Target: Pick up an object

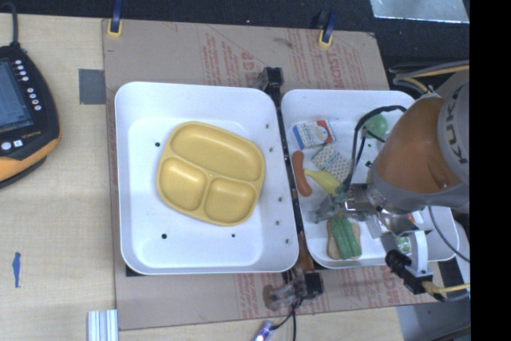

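Arm [419, 152] reaches in from the right, wrist bent low over right bin [351, 97]. Pincer [342, 208] sits above green toy [345, 237] near bin's front edge; finger spread cannot be told. Yellow divided tray [211, 172] lies in left bin [136, 172].

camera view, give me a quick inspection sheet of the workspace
surface: wooden bench under a cardboard sheet.
job's things: right bin holds a sausage, a green item, a yellow piece and a small packet.
clutter: yellow divided tray in the left bin.
grippers: gripper low over the right bin, fingers unclear.
cables: black cable along the arm.
surroundings: orange pendant at left, clamps on the cardboard.
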Robot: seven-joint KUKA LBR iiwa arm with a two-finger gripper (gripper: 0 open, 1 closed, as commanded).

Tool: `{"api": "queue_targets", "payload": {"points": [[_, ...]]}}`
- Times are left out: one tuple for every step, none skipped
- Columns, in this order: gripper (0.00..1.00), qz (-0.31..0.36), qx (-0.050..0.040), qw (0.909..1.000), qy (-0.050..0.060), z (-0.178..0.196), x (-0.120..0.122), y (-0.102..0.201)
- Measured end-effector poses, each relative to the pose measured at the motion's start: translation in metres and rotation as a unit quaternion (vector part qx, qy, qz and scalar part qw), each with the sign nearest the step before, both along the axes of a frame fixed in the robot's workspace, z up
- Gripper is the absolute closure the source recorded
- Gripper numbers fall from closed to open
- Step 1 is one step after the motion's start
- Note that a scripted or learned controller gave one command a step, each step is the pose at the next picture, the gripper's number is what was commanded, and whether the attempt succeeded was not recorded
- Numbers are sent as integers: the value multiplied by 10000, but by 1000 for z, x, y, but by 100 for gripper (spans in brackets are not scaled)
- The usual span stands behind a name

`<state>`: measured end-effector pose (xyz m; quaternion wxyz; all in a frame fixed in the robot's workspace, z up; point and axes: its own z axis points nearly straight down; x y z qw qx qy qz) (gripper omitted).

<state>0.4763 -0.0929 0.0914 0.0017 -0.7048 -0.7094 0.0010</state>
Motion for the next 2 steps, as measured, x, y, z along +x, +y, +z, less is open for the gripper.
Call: {"api": "queue_targets", "payload": {"points": [[100,23,-4,10000,4,10,1,-1],[100,-14,-7,10000,-11,188,86,-34]]}}
